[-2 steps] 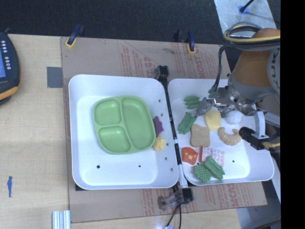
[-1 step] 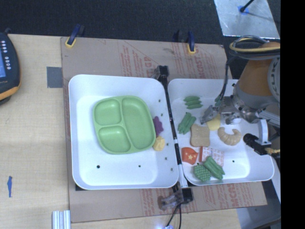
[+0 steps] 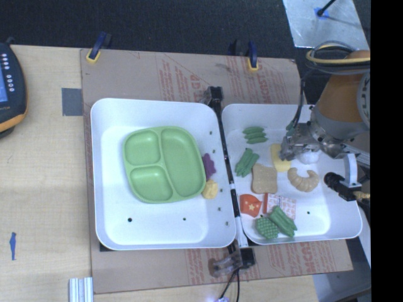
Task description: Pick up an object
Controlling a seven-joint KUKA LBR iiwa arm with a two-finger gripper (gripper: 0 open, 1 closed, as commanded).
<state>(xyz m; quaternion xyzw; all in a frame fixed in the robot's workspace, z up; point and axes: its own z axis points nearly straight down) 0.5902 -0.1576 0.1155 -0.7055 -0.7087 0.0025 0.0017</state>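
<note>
The right bin [image 3: 327, 222] holds several toy foods: a green bean pod [image 3: 254, 133], a green pepper piece [image 3: 246, 162], a slice of bread [image 3: 264, 178], a croissant [image 3: 304, 180], a yellow piece [image 3: 279, 156], a red item [image 3: 250, 204], a pink-white packet [image 3: 282, 204] and green leafy pieces [image 3: 275, 224]. My gripper [image 3: 293, 148] hangs low over the right bin, just above the yellow piece and up-left of the croissant. The wrist hides its fingertips.
The left bin [image 3: 110, 222] holds a green divided plate [image 3: 164, 163], with a purple piece [image 3: 208, 165] and a yellow piece [image 3: 210, 190] by the plate's right side. The arm's body [image 3: 340, 99] covers the right bin's far right corner. A handheld controller [image 3: 9, 87] lies at far left.
</note>
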